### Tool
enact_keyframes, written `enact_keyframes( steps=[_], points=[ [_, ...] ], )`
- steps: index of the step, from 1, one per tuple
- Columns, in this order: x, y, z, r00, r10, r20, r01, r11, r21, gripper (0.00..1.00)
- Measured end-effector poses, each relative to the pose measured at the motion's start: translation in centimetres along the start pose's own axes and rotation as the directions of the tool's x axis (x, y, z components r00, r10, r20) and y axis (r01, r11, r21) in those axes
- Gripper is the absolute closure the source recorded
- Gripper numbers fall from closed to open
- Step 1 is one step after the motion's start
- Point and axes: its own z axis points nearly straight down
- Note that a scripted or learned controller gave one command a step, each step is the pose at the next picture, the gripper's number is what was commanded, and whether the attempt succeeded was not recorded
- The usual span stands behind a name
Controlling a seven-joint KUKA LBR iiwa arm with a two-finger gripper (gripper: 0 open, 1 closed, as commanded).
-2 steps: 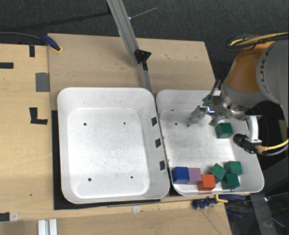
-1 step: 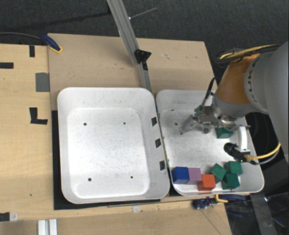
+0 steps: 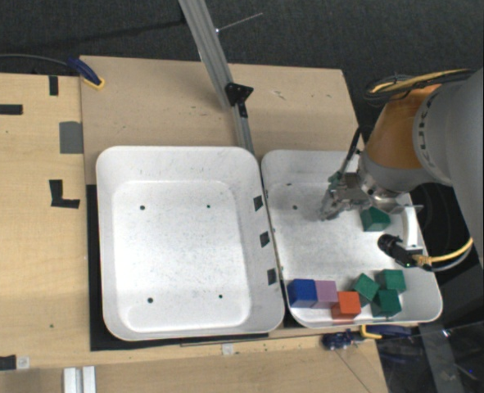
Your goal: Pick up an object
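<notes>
My gripper [image 3: 330,207] hangs low over the middle of the right bin [image 3: 307,160], under the grey arm with its orange band. A green block [image 3: 375,218] lies just to its right, apart from it. Along the bin's front edge sit a blue block [image 3: 302,291], a purple block [image 3: 326,291], an orange block [image 3: 348,303] and three more green blocks [image 3: 386,301]. I see nothing held in the gripper.
The left bin [image 3: 176,236] lies beside the right one, with black clips on the shared rim. A slanted metal pole [image 3: 217,51] crosses the bench behind the bins. A black cable connector [image 3: 395,250] hangs near the right bin's right wall.
</notes>
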Motion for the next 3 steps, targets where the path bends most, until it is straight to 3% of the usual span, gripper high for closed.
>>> enact_keyframes(
  steps=[2, 3],
  points=[
    [0.0, 0.6, -10.4, 1.000, 0.001, 0.002, -0.001, 1.000, -0.007, 1.00],
    [5.3, 1.7, -9.8, 1.000, -0.004, -0.001, 0.004, 1.000, -0.002, 1.00]
  ],
)
